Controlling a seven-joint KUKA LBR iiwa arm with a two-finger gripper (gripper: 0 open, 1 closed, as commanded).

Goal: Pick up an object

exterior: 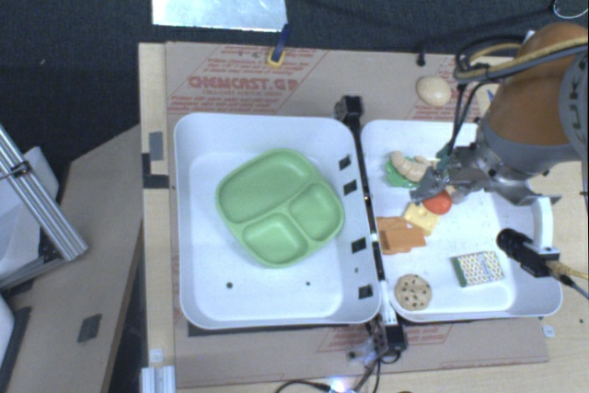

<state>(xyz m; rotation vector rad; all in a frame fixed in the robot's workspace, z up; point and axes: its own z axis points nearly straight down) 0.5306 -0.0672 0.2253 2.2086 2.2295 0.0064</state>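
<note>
Red object half-hidden under gripper

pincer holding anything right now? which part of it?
Cannot be told. The pincer is down in the right bin, over the red piece and yellow piece, but no object shows clearly in its grip.

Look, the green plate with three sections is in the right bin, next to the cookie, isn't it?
Not quite. The camera view shows the green plate with three sections in the left bin. The cookie lies in the right bin, so they are in different bins.
</note>
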